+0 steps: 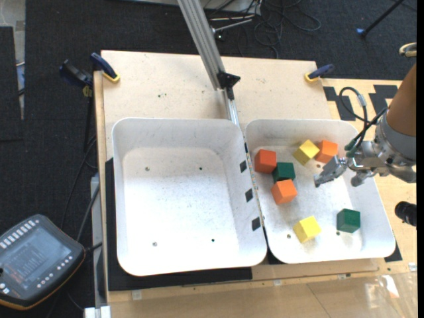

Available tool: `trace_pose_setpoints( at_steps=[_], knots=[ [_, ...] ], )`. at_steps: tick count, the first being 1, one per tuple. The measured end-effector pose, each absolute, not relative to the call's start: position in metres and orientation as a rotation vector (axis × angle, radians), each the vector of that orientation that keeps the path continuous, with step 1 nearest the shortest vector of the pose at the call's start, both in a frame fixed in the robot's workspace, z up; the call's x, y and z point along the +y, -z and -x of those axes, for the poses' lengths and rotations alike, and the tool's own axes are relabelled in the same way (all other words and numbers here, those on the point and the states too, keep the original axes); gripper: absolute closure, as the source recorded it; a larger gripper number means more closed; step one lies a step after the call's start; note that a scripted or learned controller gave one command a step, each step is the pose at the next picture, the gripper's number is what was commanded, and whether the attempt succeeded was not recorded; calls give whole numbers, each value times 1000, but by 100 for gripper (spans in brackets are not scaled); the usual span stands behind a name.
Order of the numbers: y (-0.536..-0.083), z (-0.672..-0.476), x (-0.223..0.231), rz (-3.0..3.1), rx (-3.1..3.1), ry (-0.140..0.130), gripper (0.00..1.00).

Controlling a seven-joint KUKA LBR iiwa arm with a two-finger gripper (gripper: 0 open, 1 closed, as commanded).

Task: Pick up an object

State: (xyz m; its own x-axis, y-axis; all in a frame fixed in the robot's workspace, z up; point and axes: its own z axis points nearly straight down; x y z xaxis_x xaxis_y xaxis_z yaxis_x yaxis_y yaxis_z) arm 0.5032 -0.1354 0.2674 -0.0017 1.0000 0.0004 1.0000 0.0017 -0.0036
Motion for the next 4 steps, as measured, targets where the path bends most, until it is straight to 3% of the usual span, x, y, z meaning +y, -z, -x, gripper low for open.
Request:
trace_pose_setpoints(
  at_steps=[1, 2, 4],
  knots=[
    [-269, -504, -136, 2222, -2222, 0, 0],
    [-224, -498, -138, 2221, -2218, -3, 0],
    [-129, -508, -136, 2219, -2217, -4, 0]
  ],
)
